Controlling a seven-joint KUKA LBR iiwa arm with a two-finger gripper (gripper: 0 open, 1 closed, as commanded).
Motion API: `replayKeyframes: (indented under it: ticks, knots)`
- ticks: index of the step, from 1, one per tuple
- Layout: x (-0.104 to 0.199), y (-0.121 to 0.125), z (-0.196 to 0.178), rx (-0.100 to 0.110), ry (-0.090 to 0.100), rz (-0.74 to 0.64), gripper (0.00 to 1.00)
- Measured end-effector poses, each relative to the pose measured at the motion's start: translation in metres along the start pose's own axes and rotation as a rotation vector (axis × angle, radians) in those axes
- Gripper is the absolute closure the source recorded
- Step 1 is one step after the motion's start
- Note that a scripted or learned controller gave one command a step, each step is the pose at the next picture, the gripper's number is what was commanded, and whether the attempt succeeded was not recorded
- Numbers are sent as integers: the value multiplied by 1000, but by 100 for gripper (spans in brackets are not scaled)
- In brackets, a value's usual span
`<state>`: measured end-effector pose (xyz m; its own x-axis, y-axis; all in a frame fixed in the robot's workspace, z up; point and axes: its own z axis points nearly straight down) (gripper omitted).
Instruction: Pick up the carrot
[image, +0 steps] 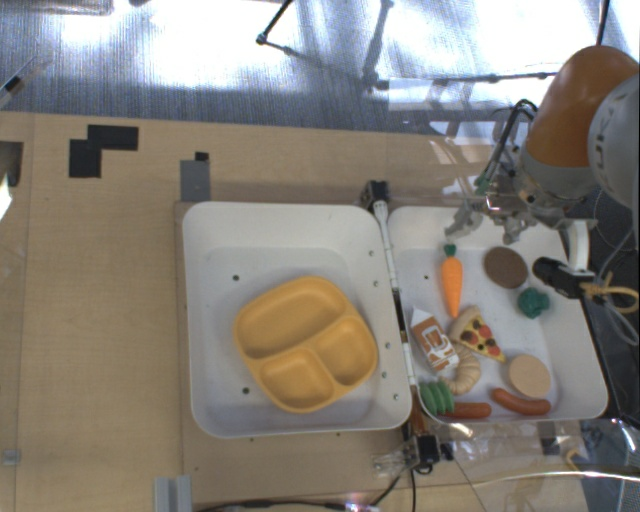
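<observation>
The orange carrot (452, 285) lies in the right bin (420, 232), its green top pointing to the far side. My gripper (487, 226) hangs above the far part of that bin, just beyond and to the right of the carrot's top. Its fingers (457, 227) are spread open with nothing between them. The carrot is apart from the gripper.
The right bin also holds a brown patty (506, 267), green broccoli (533, 302), a pizza slice (478, 337), a small carton (433, 343), a croissant (465, 375), a bun (528, 376) and two sausages (521, 403). A yellow divided plate (305, 343) sits in the left bin (215, 300).
</observation>
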<state>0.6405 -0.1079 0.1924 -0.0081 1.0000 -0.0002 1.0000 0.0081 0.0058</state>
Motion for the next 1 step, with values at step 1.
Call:
replayKeyframes:
  ticks: [1]
  knots:
    - [1, -21, 104, -7, -1, 74, 0]
